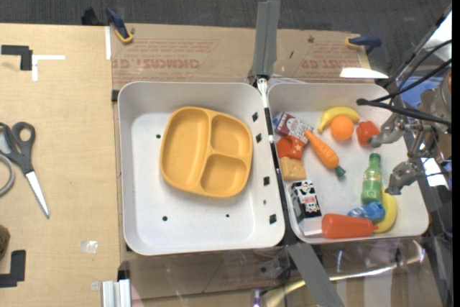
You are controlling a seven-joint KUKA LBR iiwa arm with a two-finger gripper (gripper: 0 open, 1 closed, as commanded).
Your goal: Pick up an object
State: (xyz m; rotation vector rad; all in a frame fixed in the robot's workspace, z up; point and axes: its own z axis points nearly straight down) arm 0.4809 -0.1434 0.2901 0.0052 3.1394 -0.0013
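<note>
Camera view: my pincer (394, 154) hangs spread wide and holding nothing above the right bin (417, 226), just beside the green bottle (371, 180).

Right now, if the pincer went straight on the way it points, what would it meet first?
Probably the green bottle. The pincer, open at the right bin's right side, points left across it, and the bottle lies nearest in that line. Height is unclear from above, so it might pass over.
</note>
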